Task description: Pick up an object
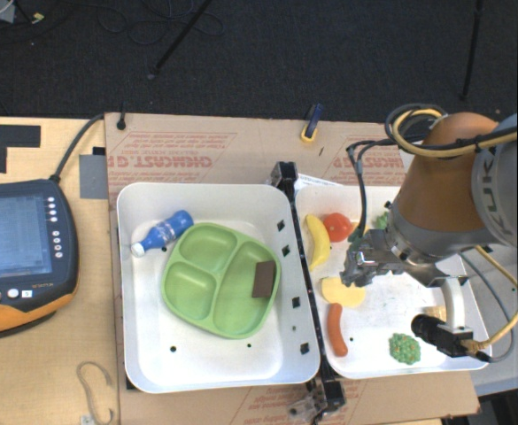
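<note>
The gripper [358, 271] hangs just above the yellow piece [342, 293]; I cannot tell its jaws' state. It may push that flat piece aside.

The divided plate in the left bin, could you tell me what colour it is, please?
The divided plate is light green, seen clearly in the camera view.

Single fixed cam, mounted above the bench [46, 149], tilted down at a slant. Far enough out to frame the left bin [143, 343] and right bin [374, 366] side by side. Arm [444, 175] enters from the frame's right.
</note>
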Motion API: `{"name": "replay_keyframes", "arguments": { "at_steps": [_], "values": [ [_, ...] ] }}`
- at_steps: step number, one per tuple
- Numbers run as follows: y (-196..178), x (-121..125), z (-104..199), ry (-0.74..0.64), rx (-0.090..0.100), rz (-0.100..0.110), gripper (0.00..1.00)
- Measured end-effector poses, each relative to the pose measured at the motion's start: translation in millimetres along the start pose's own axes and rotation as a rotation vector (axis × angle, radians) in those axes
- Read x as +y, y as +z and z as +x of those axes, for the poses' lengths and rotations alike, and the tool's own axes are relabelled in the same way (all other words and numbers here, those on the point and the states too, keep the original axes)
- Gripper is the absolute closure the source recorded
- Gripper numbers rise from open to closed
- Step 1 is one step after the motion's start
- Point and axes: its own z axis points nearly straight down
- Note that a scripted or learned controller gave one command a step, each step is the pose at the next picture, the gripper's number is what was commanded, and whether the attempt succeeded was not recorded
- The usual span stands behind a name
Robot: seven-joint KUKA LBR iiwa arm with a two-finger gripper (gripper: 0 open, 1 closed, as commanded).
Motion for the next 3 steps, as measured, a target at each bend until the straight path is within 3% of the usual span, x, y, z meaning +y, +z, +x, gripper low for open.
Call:
{"name": "replay_keyframes", "arguments": {
  "at_steps": [1, 3],
  "values": [
    [-12.0, 12.8, -5.7, -0.004, -0.001, -0.003, 1.00],
    [-13.1, 11.5, -5.4, -0.003, -0.001, -0.002, 1.00]
  ]
}}
